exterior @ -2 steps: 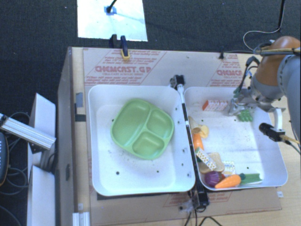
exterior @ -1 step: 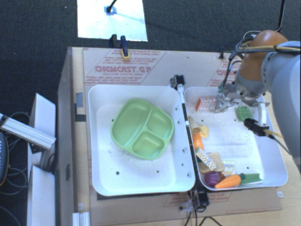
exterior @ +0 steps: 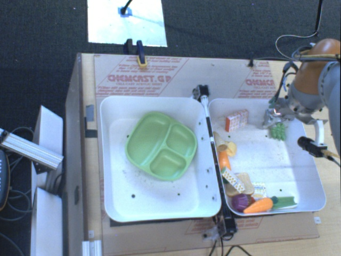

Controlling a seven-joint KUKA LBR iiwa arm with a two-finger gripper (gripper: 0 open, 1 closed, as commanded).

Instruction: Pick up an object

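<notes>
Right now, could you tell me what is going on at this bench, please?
The grey arm reaches in over the right bin, its gripper down by a green toy near the far edge. Whether it holds it is unclear. An orange box, a carrot and other toy food lie in that bin; the left bin holds a green divided plate.

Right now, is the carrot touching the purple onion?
Touching. The camera view shows the carrot pressed against the purple onion in the right bin's near corner, no gap between.
</notes>
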